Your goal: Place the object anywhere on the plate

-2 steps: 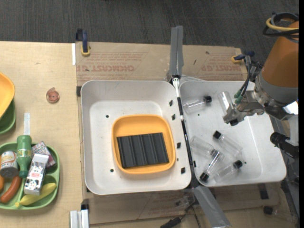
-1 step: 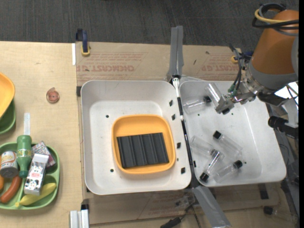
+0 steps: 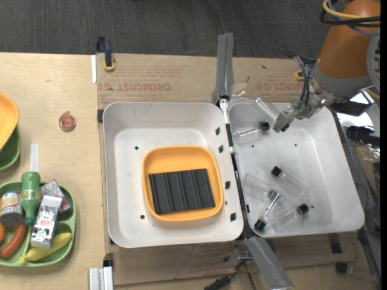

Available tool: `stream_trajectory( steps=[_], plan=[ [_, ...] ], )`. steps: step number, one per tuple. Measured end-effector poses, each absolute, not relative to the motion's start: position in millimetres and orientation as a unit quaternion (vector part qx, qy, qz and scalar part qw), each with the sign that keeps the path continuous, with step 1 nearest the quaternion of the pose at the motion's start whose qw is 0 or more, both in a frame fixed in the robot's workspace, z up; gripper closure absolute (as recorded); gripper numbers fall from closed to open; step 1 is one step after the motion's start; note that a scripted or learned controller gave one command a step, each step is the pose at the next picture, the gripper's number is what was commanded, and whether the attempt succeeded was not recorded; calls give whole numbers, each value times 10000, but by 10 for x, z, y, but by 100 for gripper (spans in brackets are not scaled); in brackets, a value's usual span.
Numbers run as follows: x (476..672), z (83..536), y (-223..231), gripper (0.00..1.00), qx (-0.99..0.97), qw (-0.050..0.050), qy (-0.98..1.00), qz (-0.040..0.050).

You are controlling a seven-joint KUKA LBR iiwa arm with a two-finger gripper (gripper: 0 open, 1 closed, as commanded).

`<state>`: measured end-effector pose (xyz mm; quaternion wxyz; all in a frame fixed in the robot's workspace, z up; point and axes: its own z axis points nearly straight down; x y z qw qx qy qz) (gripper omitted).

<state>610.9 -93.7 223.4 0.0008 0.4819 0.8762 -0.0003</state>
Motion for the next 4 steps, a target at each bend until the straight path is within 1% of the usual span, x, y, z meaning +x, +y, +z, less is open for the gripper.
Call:
stream_trajectory(
  steps=[1, 2, 3, 4],
  plan=[
    [6590, 2393, -1067, 100, 3456, 20, 9384, -1],
    [6506, 2789, -1287, 100, 2748, 24, 9615, -1],
    [6512, 3054, -1473, 100, 1599, 24, 9871, 1],
    [6351, 3678, -2170, 100, -96, 30, 9999, -2]
  ],
)
